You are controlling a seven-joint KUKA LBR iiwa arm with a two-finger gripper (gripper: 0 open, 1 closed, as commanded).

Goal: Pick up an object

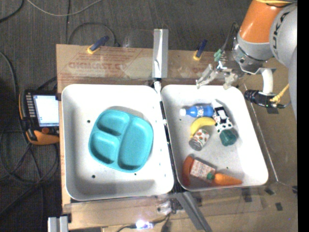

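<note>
Left white bin (72,178): teal three-compartment plastic tray (121,139), centred. Right white bin (258,170): blue-and-white bottle (198,111) near far edge, long axis left-right, cap pointing left; yellow banana (201,124), small can (200,139), teal cup (229,137), carrot (225,180) at near edge. Gripper (216,78) over far rim, fingers spread, holding nothing.

The grey arm with its orange band (270,21) is cut off by the top and right edges. The yellow banana (201,124) is partly hidden beneath the blue plastic bottle (198,111). The small black-and-white object (221,119) beside it is too small to identify. At the near-left corner, a metal bracket (57,223) runs off the bottom edge.
</note>
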